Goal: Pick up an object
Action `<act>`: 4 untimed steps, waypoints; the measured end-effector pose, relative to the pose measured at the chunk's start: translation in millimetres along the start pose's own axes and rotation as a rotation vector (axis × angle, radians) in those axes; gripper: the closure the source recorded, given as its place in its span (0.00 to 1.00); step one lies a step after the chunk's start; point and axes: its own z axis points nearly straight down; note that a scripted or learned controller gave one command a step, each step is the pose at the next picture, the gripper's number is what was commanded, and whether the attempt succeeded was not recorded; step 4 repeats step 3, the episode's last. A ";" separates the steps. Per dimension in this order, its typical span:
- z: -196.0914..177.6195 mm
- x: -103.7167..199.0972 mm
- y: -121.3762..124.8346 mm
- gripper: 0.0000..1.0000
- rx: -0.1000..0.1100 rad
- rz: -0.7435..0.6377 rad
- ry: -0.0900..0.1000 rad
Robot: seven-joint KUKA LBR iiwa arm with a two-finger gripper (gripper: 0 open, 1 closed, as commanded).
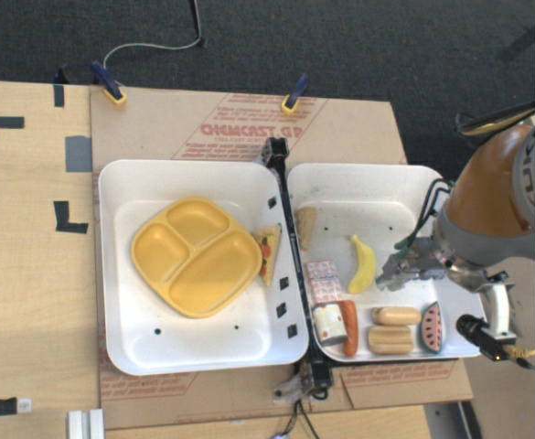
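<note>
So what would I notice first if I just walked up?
The big yellow plate in the left bin. Next, the toy food in the right bin: a banana mid-bin, and a watermelon slice near the front right corner. The gripper hangs beside the banana.

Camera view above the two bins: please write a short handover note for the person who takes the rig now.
Gripper: low in the right bin, just right of the banana. Whether it is open or shut cannot be told, and nothing is seen held in it.
Right bin: banana near the middle, two bread rolls and a watermelon slice at the near edge, a hot dog and a small printed packet at the left side.
Left bin: yellow divided plate, with a small food piece beside it.
Done: no object lifted.
Left: grasp one object, probably the banana, and lift it.
</note>
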 end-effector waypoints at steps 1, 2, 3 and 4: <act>0.3 0.1 -0.2 0.00 0.001 0.000 0.000; 88.2 -38.2 0.5 0.00 -0.002 0.000 0.001; 87.0 3.9 1.1 0.00 -0.010 0.007 -0.014; 87.0 3.9 1.1 0.00 -0.010 0.007 -0.014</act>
